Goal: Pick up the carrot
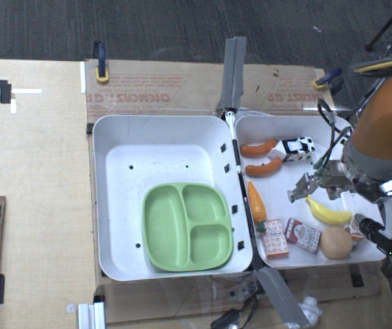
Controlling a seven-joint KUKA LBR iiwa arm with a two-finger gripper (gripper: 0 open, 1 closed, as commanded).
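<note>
The carrot point(254, 200) is orange with a green stub at its near end. It lies lengthwise against the left wall of the right bin point(282, 123). My gripper point(314, 192) hangs over the middle of that bin, to the right of the carrot and well apart from it, just above the banana point(327, 212). Its fingers are spread open with nothing between them.
In the right bin are two orange-red sausages point(259, 148) and a black-and-white cow toy point(297, 148) at the back. Two small cartons point(273, 237) and a brown bun point(336, 242) lie at the front. The left bin point(114, 184) holds a green divided plate point(188, 226).
</note>
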